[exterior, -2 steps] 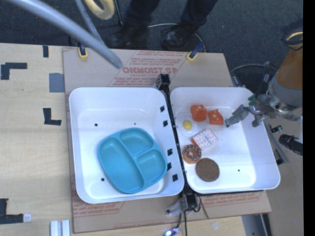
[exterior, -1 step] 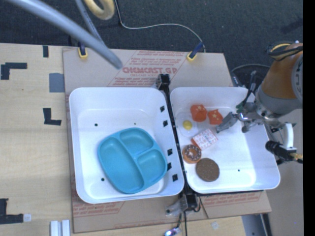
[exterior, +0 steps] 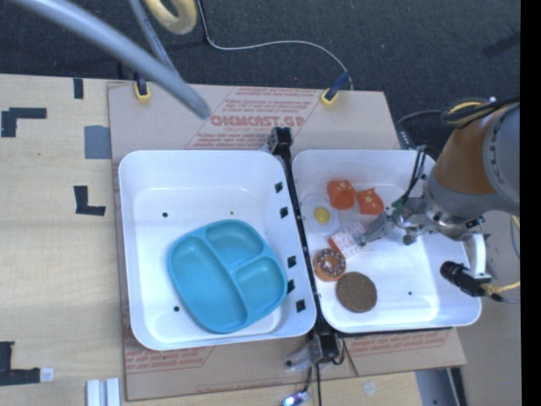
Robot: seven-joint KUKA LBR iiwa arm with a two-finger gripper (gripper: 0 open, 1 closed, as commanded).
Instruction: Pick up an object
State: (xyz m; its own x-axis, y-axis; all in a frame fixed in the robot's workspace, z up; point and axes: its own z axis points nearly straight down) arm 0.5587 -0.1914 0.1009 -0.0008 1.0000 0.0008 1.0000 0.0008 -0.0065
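Note:
The right bin [exterior: 423, 307] holds two orange pieces [exterior: 341, 194] [exterior: 369, 200], a small yellow piece [exterior: 322, 215], a red and white packet [exterior: 345, 244], a sprinkled donut [exterior: 329, 264] and a round brown cookie [exterior: 357, 292]. My gripper [exterior: 365, 236] reaches in low from the right, its tip right at the packet's right edge and just below the orange pieces. Whether it touches the packet is unclear. The grey wrist and orange band [exterior: 463, 161] rise behind it.
The left bin [exterior: 144, 184] holds a blue divided plate [exterior: 226, 273]. A black divider [exterior: 292, 218] runs between the bins. A black part of the arm [exterior: 463, 278] hangs over the right bin's right side. Grey tubing [exterior: 101, 32] crosses the top left.

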